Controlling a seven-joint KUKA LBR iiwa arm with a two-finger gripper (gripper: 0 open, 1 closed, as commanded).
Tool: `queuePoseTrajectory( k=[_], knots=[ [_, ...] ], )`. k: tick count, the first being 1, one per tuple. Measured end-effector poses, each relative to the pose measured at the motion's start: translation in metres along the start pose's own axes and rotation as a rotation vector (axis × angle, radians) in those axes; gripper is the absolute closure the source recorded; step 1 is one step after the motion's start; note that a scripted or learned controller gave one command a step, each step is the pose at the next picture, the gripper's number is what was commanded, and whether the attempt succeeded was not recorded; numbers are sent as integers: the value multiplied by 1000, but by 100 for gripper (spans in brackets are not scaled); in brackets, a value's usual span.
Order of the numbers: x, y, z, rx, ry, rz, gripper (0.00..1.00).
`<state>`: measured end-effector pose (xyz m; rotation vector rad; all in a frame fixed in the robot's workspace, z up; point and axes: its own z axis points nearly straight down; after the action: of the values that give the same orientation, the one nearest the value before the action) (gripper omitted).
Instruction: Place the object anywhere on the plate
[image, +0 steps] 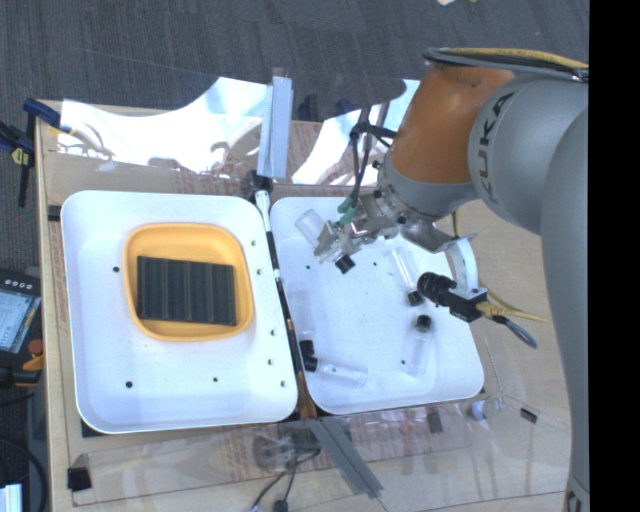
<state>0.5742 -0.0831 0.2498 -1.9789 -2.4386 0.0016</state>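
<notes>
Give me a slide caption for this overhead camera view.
KUKA arm's end effector hovers over the right bin, while the yellow plate waits in the left bin.

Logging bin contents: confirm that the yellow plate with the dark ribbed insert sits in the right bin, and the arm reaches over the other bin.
Not quite. The camera view shows the yellow plate with its dark ribbed insert in the left bin, not the right. The arm does reach over the other bin, the right bin, where its gripper hangs.
</notes>
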Motion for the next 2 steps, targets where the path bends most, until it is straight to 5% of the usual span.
queuePoseTrajectory(
  k=[1, 2],
  knots=[
    [7, 19, 59, 3, 1, -171, 100],
    [36, 48, 46, -1, -1, -383, 100]
  ],
)
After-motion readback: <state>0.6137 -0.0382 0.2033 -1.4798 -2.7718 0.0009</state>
